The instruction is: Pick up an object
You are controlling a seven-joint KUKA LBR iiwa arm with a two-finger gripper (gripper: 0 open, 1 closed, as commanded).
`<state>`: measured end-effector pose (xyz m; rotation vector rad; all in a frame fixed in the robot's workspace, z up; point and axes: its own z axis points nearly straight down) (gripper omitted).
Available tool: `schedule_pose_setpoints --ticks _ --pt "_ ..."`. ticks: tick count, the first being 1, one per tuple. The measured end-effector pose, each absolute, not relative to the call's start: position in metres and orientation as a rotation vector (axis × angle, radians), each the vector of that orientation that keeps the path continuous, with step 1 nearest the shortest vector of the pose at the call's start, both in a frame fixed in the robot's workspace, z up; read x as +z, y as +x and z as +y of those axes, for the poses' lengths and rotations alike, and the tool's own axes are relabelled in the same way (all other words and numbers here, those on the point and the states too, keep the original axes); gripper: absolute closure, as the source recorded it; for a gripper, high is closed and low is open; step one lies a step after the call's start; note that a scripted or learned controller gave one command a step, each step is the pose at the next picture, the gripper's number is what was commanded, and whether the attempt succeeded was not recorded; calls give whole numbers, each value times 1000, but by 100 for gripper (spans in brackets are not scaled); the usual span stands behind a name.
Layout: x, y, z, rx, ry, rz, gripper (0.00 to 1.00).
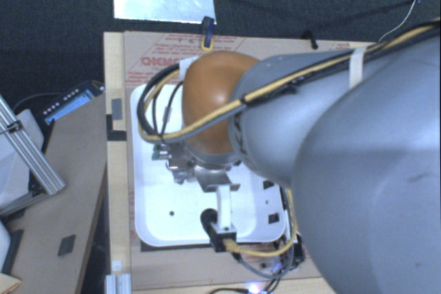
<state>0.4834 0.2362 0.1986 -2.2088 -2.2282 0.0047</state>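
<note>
Grey arm (358, 169) is nearest the lens, bulking across the right and lower half of the view because it reaches in from that side and bends down over the bench. Orange band (210, 100) sits above the wrist, roughly over the middle of the white bin (155, 220), so the tool points down into it. Gripper (205, 179) hangs low under the band, close to the bin floor, and the wrist hardware blocks it; can't tell if the claw is spread or pressed together, and nothing visible in it. White bracket (224, 206) with a black fitting runs off the wrist toward the bin's near edge. Yellow and black cables (162, 82) loop out left of the band, slack left probably so the wrist can turn.

Candidate object: small dark piece (273, 218) on the bin floor, right of the gripper and apart from it; too small to identify. Tiny dark speck (172, 212) on the floor left of the gripper, could be a hole.

Judgement: descent or grasp attempt under way, pick not confirmed, and the gripper looks off to the side of the dark piece
</note>
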Motion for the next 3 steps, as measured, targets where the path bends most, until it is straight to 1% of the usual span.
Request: schedule_pose_setpoints --ticks 1,2,3 --pt "334 494 224 -25 -2220 -2231 100" --pt "314 660 233 -14 -2225 -2229 100" --pt "481 669 230 -30 -2221 -2237 100"
